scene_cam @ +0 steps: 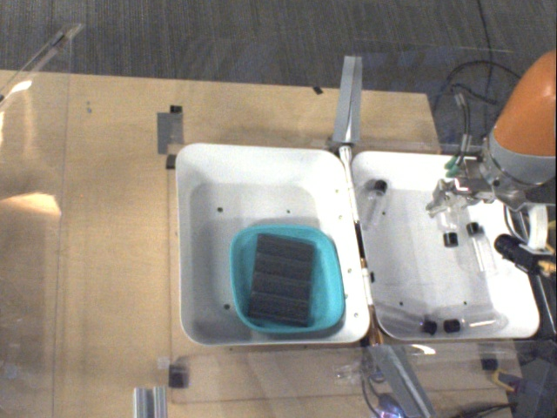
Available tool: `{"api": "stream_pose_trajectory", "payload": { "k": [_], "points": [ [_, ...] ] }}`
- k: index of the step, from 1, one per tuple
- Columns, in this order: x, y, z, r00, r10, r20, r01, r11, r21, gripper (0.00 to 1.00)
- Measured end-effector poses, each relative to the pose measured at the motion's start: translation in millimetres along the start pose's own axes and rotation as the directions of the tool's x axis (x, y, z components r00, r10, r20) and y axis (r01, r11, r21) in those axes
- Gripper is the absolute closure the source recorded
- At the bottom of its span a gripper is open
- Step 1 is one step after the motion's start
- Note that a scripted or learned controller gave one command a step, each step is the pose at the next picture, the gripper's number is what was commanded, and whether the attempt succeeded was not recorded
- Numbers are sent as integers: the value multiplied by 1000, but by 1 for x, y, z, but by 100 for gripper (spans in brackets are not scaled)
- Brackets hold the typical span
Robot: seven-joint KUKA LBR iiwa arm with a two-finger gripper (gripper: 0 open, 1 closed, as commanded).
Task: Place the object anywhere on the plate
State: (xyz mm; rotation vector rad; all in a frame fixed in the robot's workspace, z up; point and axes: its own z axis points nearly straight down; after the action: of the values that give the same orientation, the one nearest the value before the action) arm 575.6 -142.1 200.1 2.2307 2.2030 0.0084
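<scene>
While the gripper, fingers unreadable, hangs over the right bin, the block fills the plate.

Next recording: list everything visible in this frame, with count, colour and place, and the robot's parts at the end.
Bins: two, white, side by side on the bench.
Plate: one, teal, squarish, in the left bin toward its near side.
Ridged block: one, dark grey, lying on the plate.
Bench: one, light wood, under both bins.
Metal bracket: one, grey, at the far edge between the bins.
Floor: dark grey carpet, beyond the bench.
Arm: one, orange band in view, reaching in over the right bin's far right corner.
End effector: one, pale metal, above the right bin; finger state unclear.
</scene>
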Motion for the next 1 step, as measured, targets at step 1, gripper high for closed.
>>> {"api": "stream_pose_trajectory", "payload": {
  "k": [1],
  "points": [
    [68, -23, 16, 1000, -1, -1, 1, 1000, 5, 100]
  ]
}}
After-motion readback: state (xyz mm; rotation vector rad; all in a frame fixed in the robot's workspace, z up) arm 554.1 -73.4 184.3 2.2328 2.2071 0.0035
